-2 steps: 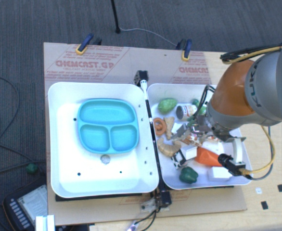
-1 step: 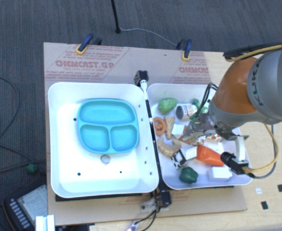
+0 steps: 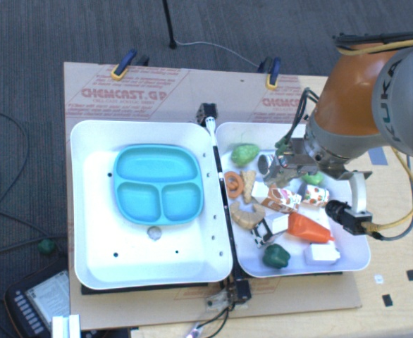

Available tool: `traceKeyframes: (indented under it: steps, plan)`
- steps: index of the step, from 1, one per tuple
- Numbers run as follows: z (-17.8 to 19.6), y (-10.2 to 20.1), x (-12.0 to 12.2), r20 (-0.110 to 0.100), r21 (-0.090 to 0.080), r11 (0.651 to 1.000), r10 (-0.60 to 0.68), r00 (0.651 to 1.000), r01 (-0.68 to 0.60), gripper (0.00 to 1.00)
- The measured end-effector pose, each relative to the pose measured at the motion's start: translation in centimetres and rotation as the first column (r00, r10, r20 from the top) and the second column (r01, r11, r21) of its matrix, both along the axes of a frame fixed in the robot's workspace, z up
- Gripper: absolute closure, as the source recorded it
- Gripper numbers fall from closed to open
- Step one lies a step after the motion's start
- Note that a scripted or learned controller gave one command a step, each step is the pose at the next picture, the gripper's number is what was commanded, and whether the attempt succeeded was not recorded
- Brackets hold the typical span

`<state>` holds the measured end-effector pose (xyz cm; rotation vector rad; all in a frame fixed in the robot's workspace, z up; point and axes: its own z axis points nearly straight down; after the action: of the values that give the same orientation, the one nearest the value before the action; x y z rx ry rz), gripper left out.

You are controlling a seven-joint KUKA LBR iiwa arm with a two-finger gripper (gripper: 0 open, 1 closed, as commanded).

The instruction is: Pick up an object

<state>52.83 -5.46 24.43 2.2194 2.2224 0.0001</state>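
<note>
Toys crowd the right bin (image 3: 354, 259): a green lump (image 3: 245, 153) at its 11 o'clock corner, an orange ring (image 3: 233, 183) on the left wall, a patterned box (image 3: 285, 198) mid-bin, an orange cone (image 3: 308, 228) and a dark green piece (image 3: 275, 256) toward 6 o'clock. The tool (image 3: 291, 167) hangs over the bin's upper middle, and whether it is spread or pinching anything cannot be told from this angle. The patterned box looks the likeliest target; it lies just at the tool's 6 o'clock, long axis running 10 to 4 o'clock. The cone sits further off at 5 o'clock, tip pointing toward 3. The left bin (image 3: 87, 153) on the counter (image 3: 122, 90) carries a blue tray (image 3: 158, 184).
</note>
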Motion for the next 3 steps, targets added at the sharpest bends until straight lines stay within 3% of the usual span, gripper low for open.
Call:
traceKeyframes:
  steps: [1, 2, 3]
  plan:
    - [0.0, 0.0, 0.0, -0.001, 0.0, 1.0, 0.0, 1.0, 0.0, 0.0]
    - [-15.6, -4.3, 8.5, 0.009, -0.002, 1.0, -0.001, 1.0, 0.001, 0.0]
    - [-14.6, -4.4, 8.6, 0.011, -0.003, 1.0, -0.001, 1.0, 0.001, 1.0]
